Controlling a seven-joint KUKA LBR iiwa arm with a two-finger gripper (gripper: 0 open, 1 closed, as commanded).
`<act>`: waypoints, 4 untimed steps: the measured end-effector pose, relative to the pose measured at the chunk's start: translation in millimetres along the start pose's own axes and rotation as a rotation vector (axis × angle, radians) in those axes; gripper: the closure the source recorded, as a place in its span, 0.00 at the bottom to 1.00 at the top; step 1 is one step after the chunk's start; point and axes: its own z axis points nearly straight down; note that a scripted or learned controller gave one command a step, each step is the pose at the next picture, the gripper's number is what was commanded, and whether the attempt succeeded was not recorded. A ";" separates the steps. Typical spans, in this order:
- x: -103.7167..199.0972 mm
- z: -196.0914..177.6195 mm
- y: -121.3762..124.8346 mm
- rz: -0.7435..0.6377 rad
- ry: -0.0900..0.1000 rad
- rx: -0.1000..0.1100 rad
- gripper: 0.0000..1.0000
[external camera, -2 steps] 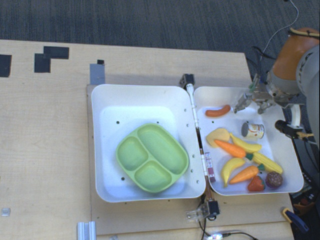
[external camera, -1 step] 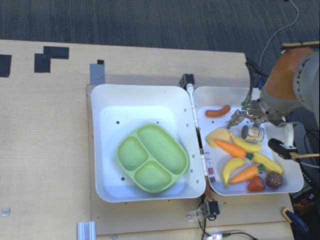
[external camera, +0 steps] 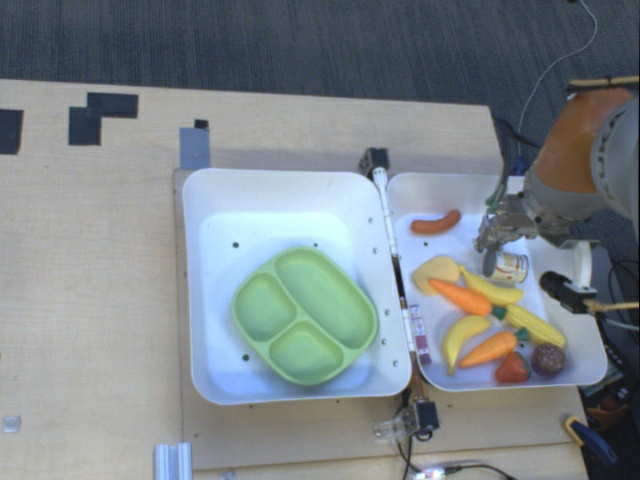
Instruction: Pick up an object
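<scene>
Right bin [external camera: 590, 368] near edge crowded: strawberry [external camera: 511, 368], plum [external camera: 547, 359], carrots [external camera: 488, 349], bananas [external camera: 462, 336]. Gripper [external camera: 497, 246] mid-bin by a small can [external camera: 511, 266]; finger state unclear. Sausage [external camera: 436, 223] toward far edge, open room around. Left bin [external camera: 215, 203]: green tray [external camera: 305, 315].

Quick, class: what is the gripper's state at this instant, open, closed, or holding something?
Gripper: cannot be told; it hangs low in the right bin, above the toy food near the sausage.

The arm [external camera: 590, 158] runs off the right edge — the gripper [external camera: 497, 240] too small to read.
</scene>
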 end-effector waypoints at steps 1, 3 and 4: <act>-42.3 13.7 52.7 0.001 0.000 0.005 1.00; -38.8 13.9 53.2 -0.002 0.011 0.011 0.00; -17.3 12.7 -17.8 0.004 0.001 0.006 0.00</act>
